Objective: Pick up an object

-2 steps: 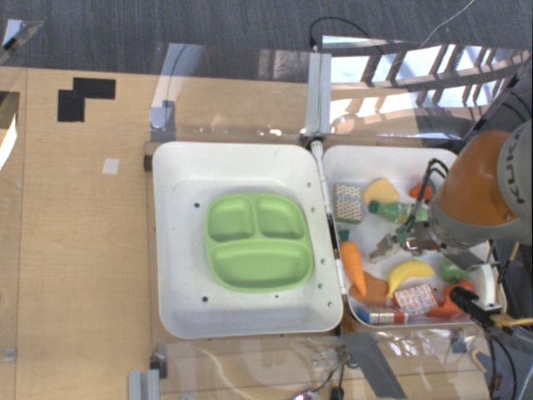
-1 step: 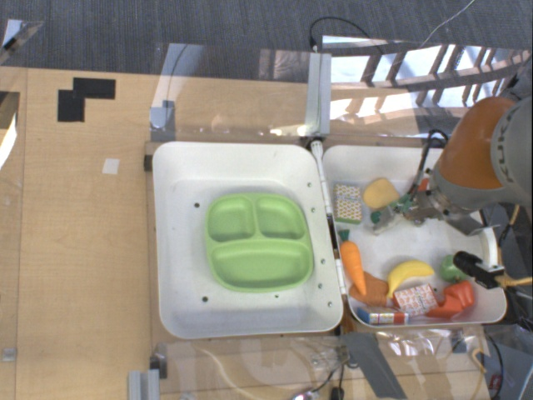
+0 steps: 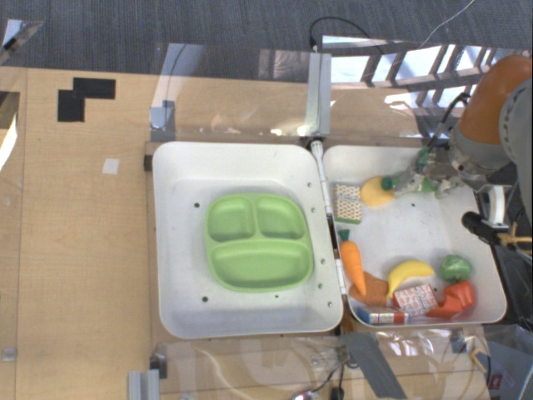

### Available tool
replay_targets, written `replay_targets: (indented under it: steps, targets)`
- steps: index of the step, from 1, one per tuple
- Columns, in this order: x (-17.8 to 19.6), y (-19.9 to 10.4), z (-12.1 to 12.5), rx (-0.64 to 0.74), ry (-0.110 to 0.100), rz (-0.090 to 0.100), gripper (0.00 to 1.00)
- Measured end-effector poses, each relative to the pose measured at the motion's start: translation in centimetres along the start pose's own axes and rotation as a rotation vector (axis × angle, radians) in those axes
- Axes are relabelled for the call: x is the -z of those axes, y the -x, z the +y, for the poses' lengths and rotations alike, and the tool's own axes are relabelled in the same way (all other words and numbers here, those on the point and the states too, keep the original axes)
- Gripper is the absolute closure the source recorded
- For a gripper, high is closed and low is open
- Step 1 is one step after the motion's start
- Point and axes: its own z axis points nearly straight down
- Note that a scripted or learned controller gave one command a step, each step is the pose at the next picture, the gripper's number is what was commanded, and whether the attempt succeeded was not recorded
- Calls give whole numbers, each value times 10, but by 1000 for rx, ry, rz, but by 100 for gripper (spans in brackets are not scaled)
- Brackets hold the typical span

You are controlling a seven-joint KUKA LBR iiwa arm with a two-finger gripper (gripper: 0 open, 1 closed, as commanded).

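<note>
My gripper (image 3: 416, 180) hangs over the far right part of the right bin (image 3: 420, 232), low beside a yellow lemon-like object (image 3: 376, 194) that lies just to its left. I cannot tell whether it touches the lemon. The grey arm with its orange band (image 3: 491, 111) comes in from the right. Nearer the front of the same bin lie a carrot (image 3: 353, 265), a banana (image 3: 410, 273), a small green round item (image 3: 455, 267), a red pepper (image 3: 456, 298) and a small patterned box (image 3: 414, 298).
A green divided plate (image 3: 258, 242) sits in the middle of the left bin (image 3: 179, 223). A patterned packet (image 3: 348, 202) leans at the right bin's left wall. A metal divider (image 3: 329, 223) separates the bins. Cables run by the arm at the right.
</note>
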Motion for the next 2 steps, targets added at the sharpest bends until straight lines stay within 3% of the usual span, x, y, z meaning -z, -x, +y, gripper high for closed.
replay_targets:
  steps: [1, 2]
  targets:
    - [-12, 10, 26, 50, -22, 6, 0]
    - [-2, 9, 28, 59, -23, 4, 100]
